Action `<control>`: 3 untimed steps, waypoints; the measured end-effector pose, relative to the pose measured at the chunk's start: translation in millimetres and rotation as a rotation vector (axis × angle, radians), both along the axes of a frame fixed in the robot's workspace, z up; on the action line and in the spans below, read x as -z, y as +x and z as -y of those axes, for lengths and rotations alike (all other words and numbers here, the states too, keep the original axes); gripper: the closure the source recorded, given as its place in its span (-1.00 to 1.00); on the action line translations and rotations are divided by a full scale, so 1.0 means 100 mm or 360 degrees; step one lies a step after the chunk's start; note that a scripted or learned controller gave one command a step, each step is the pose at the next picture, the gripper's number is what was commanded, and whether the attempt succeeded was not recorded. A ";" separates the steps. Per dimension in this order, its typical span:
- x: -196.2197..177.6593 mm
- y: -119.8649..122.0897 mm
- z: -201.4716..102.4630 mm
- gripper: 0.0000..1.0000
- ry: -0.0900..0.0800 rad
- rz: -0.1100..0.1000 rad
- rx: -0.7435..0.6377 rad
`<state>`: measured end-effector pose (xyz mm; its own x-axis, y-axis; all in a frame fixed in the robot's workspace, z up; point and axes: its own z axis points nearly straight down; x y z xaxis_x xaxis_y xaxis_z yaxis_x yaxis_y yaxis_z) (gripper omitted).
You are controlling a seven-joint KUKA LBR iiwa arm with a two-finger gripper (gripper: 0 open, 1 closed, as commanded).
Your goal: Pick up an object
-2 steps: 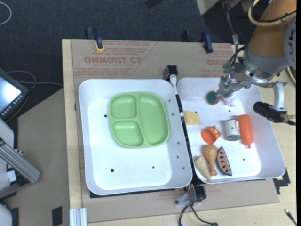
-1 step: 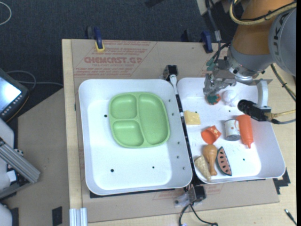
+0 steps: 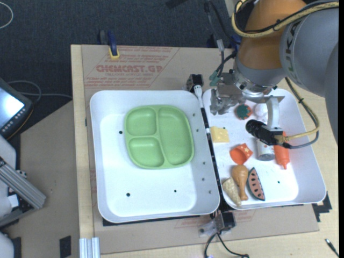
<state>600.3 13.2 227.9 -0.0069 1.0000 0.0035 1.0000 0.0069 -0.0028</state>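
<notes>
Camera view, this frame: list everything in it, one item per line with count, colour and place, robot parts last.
Bins: two, white, side by side on the bench.
Divided plate: one, light green, left bin.
Cheese piece: one, pale yellow, right bin by the divider.
Orange piece: one, right bin centre.
Carrot: one, orange, right bin.
Drumstick: one, tan, right bin front.
Watermelon slice: one, red and dark, beside the drumstick.
Green item: one, partly hidden under the arm.
Arm: grey with orange band, over the right bin.
Gripper: at the right bin's rear.

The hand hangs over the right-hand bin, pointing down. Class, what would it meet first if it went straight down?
Probably the bare white floor of the right bin below the hand, near the green toy; depth is unclear.
</notes>
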 end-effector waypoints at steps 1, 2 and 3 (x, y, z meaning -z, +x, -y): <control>0.06 0.10 0.20 1.00 -0.0007 0.0006 0.0013; 0.08 0.02 0.20 1.00 -0.0005 0.0000 0.0013; -0.01 0.00 0.19 1.00 -0.0005 0.0007 0.0011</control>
